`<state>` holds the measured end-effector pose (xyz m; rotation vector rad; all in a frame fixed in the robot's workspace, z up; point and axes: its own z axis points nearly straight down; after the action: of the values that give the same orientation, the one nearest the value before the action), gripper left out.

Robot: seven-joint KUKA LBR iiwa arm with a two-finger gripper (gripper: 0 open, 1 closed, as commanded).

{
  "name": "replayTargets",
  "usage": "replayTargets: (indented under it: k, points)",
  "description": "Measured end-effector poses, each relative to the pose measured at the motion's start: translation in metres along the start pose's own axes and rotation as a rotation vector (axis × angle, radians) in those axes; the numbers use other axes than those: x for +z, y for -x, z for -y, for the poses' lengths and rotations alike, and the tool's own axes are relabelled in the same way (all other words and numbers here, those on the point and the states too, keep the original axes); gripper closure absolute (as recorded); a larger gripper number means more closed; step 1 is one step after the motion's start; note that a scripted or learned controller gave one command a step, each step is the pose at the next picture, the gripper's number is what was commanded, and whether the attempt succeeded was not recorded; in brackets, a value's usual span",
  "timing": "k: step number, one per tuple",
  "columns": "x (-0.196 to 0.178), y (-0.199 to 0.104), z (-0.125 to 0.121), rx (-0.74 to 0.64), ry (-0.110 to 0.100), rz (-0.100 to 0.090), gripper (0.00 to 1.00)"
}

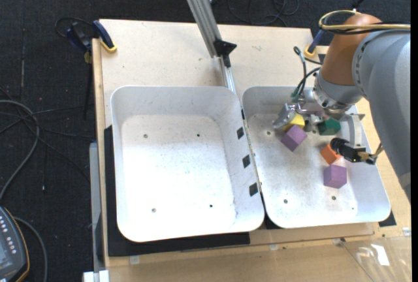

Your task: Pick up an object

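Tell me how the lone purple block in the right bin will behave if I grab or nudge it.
The purple block looks like a solid cube, so probably stiff and unlikely to roll. Its flat faces should suit the gripper. It appears small, likely light, so a nudge may slide it across the smooth bin floor.

The gripper (295,116) hides part of a yellow block (298,121); its finger spread is unclear. The arm (375,72) runs off the frame's right edge.
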<state>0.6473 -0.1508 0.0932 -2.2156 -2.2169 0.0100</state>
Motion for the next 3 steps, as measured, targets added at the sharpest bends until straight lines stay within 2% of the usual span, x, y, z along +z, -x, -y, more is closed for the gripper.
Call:
replayTargets:
  k: [1,2,3]
  points:
    - [-0.07,0.012,0.013,0.001,0.018,0.004,0.0]
    - [0.001,-0.018,0.02,-0.003,0.006,0.001,0.0]
    - [-0.054,-0.013,0.065,0.002,0.011,0.001,0.0]
